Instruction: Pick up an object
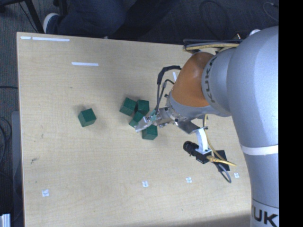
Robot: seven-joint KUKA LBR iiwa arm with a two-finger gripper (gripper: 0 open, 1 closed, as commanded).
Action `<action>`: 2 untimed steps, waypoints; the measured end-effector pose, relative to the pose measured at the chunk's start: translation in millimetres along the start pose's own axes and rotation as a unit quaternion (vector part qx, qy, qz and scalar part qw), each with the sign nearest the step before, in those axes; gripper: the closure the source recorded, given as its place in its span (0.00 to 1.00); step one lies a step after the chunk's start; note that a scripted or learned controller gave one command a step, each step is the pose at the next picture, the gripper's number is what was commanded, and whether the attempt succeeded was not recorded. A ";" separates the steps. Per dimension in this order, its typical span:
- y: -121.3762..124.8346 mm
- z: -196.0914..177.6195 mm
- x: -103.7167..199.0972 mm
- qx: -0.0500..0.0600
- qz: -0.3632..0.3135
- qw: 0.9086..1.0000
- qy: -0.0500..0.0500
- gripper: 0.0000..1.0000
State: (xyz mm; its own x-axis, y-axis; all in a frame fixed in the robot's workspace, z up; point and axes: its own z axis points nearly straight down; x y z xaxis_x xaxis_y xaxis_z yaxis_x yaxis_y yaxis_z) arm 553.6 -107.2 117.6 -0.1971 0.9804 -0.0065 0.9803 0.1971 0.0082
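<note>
Green cubes [137, 112] clustered mid-bench, one cube [87, 117] apart at your left, gripper [147, 122] down among the cluster, its grip you cannot tell.

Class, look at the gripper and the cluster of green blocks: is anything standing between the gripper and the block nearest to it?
Nothing visible does. The gripper is already down in the cluster of green blocks, right beside the lowest block. The lone green block lies well off to the view's left, out of the way.
</note>
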 end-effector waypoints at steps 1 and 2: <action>11.9 20.8 7.1 0.001 -0.015 1.000 0.001 0.00; 13.1 9.9 6.5 0.000 -0.017 1.000 0.000 1.00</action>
State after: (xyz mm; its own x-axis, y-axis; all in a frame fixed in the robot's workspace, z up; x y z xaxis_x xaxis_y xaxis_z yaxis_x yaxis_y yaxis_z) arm 565.3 -98.3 107.8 -0.2300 0.9732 -0.0063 0.9732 0.2300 0.0078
